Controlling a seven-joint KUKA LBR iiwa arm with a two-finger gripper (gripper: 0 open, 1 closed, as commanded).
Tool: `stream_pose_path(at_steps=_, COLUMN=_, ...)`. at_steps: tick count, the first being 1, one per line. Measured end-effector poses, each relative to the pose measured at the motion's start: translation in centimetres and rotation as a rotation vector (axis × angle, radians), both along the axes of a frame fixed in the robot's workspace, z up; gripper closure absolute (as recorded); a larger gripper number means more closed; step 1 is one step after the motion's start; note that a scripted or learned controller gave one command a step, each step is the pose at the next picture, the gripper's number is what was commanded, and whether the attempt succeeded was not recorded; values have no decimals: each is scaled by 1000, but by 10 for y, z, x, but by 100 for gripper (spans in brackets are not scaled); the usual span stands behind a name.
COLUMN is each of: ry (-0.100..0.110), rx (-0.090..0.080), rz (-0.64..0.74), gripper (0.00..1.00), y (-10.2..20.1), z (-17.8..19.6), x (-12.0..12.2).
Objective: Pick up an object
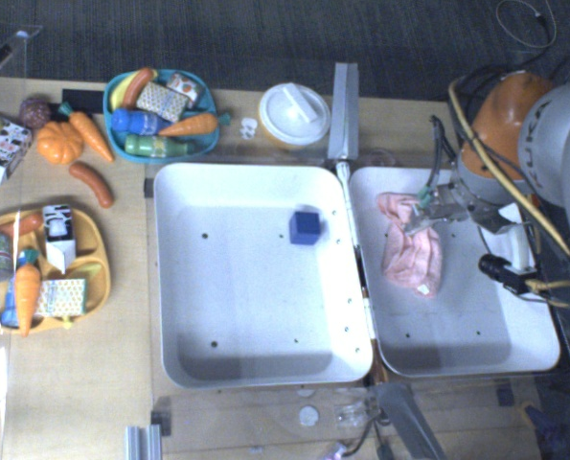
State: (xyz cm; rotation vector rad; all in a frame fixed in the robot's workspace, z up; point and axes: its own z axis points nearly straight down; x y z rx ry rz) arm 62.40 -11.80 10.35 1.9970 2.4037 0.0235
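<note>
While the arm [538, 151] reaches in from the right, its claw [426, 211] sits low over the right bin [476, 343], fingertips at the upper edge of a crumpled pink cloth [411, 249]; whether they are apart or pinching the fabric cannot be told. A blue cube [306, 226] lies in the left bin [246, 333], near its upper right corner.

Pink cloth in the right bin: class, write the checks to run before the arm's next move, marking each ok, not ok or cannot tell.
1. Pink cloth lies inside the right bin: ok.
2. Gripper is over the cloth's upper part: ok.
3. Cloth is between the fingers: cannot tell.
4. Cloth lies apart from other objects: ok.
5. Blue cube sits in the left bin, away from the arm: ok.
</note>
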Motion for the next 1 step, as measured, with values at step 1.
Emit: stream_pose_path(at_steps=1, ry=17, rx=-2, rz=44, gripper=100, y=50, z=82, x=41)
